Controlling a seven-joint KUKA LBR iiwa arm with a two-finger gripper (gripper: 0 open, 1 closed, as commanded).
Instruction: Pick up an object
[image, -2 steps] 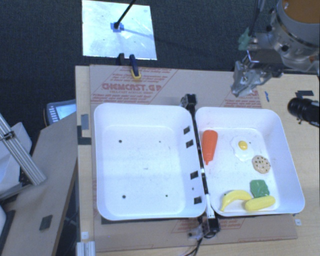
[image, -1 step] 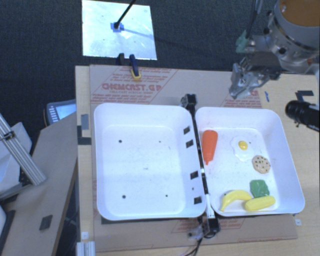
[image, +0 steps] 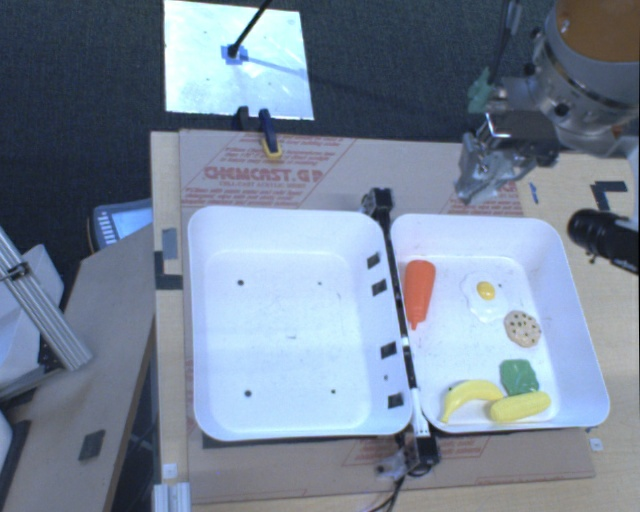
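The right bin (image: 560, 250) holds an orange carrot (image: 418, 290) by its left wall, a fried egg (image: 484, 295) in the middle, a round cookie (image: 521, 327), a green piece (image: 519, 374), a yellow banana (image: 465, 396) and a yellow oblong piece (image: 520, 405) near the front. My gripper (image: 484, 182) hangs above the bench just behind the right bin's far rim, well clear of all the objects. Nothing is between its fingers that I can see.
The left bin (image: 205, 300) sits beside the right one, joined by a black clamp strip (image: 392, 300). Cardboard lies under both bins. A black camera body (image: 605, 238) juts in at the right. A metal plate (image: 238, 60) lies at the back left.
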